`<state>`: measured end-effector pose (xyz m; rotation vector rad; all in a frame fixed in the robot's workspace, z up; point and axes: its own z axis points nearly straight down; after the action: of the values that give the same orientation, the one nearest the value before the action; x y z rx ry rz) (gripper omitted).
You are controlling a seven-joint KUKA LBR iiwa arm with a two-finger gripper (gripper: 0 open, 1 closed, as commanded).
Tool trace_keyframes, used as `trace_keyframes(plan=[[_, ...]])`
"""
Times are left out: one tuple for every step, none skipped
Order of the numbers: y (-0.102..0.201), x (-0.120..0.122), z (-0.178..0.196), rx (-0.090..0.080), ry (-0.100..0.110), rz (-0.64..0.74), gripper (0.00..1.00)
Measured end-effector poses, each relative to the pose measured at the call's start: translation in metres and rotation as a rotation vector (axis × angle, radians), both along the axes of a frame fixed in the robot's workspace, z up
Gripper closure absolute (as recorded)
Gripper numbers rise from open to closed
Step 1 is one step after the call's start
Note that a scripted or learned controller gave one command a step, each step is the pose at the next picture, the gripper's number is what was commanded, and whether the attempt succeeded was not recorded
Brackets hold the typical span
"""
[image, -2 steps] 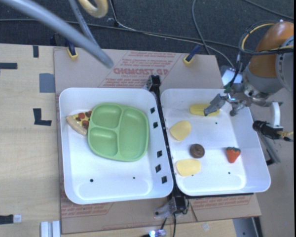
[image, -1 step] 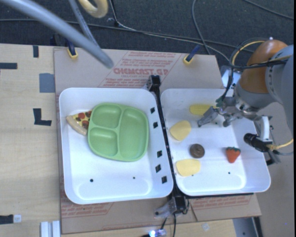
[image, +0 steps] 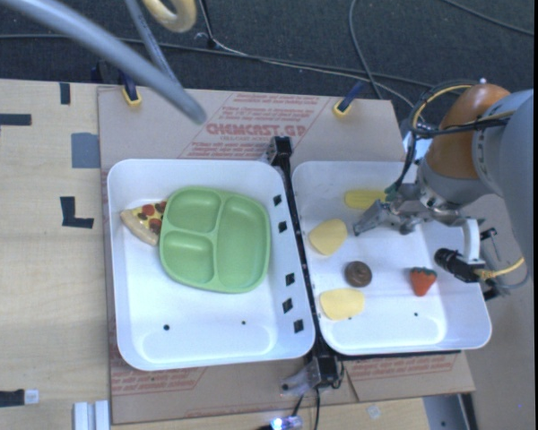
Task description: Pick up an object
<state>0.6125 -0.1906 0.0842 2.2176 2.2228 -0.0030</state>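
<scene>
End effector fingertips hard to discern

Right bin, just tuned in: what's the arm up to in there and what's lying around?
The arm's gripper is down inside the right bin, near its upper middle, with nothing visibly between its fingers. It sits close to a yellow piece and a pale yellow piece. Also loose in that bin: a brown round item, another yellow piece and a toy strawberry. The left bin holds a green divided plate and a pizza slice.
</scene>
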Motion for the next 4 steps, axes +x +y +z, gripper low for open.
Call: trace_keyframes(plan=[[0.000,0.001,0.013,-0.002,-0.005,0.001,1.00],[0.011,0.002,0.065,0.002,-0.004,0.000,1.00],[0.003,0.005,0.126,0.001,-0.006,-0.001,1.00],[0.006,0.015,0.175,0.001,-0.004,0.000,1.00]])
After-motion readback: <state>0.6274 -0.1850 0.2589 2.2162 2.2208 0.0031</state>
